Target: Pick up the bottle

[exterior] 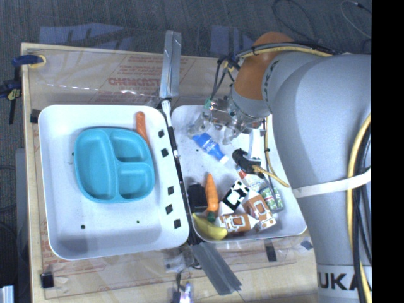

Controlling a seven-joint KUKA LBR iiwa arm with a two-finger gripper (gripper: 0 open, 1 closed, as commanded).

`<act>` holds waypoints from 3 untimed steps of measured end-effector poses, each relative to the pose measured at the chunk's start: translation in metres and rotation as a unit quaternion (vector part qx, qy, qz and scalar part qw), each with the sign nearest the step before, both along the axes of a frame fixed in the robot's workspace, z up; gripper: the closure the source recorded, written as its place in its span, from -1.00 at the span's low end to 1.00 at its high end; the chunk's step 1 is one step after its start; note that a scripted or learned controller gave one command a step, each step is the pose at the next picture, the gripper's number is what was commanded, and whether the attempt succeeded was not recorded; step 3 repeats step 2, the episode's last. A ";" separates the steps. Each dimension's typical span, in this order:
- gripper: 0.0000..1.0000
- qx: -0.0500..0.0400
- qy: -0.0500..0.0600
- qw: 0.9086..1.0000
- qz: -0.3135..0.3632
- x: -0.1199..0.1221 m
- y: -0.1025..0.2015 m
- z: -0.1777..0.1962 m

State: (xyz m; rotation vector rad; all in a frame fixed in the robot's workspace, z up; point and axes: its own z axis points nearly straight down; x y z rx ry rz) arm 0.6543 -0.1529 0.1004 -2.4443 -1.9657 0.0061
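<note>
Camera view: bottle lies on its side in the right bin, just below the tool; whether the tool is wide or narrow cannot be told. Likely light, smooth plastic, prone to rolling; grip across its body.

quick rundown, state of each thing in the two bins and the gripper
gripper: low over the far end of the right bin, just above the bottle
bottle: lying on its side on the floor of the right bin
blue tray: flat in the left bin, compartments bare
carrot by the tray: lying at the tray's far edge
carrot in the right bin: lying on the clutter
banana: lying at the near rim
</note>
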 end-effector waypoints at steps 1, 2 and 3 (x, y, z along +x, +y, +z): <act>1.00 0.000 0.001 1.000 0.004 0.001 0.002 0.010; 1.00 0.000 -0.002 1.000 0.013 0.003 0.065 0.102; 1.00 0.000 -0.002 1.000 0.013 0.003 0.065 0.102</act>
